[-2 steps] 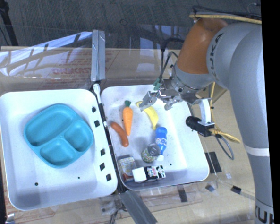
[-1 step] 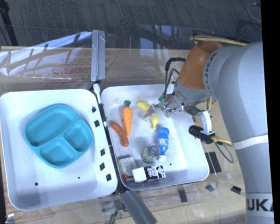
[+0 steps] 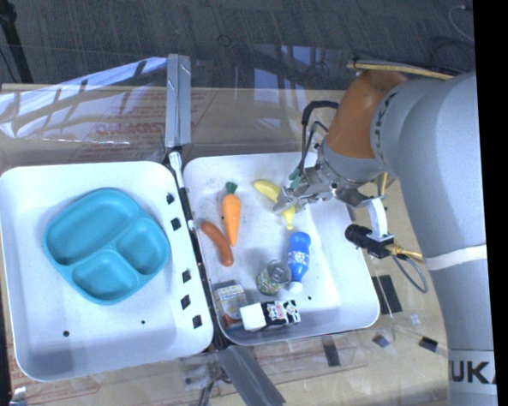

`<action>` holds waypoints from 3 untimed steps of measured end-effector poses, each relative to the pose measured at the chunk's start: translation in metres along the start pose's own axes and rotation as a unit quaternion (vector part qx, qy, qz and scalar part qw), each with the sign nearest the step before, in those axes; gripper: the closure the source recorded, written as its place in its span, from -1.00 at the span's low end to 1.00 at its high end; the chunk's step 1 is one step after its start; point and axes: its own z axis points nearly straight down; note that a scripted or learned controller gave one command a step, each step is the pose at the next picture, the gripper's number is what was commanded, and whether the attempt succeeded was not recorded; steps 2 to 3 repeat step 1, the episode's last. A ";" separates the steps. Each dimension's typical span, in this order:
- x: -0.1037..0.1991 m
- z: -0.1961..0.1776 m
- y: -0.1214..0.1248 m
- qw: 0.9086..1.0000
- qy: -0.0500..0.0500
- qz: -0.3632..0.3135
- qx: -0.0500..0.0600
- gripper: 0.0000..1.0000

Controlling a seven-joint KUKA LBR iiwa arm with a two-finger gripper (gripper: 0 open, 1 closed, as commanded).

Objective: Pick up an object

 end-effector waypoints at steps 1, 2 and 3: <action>-0.002 -0.102 -0.043 0.999 0.000 -0.043 -0.001 1.00; -0.002 -0.102 -0.043 0.999 0.000 -0.043 -0.001 1.00; -0.002 -0.102 -0.043 0.999 0.000 -0.043 -0.001 1.00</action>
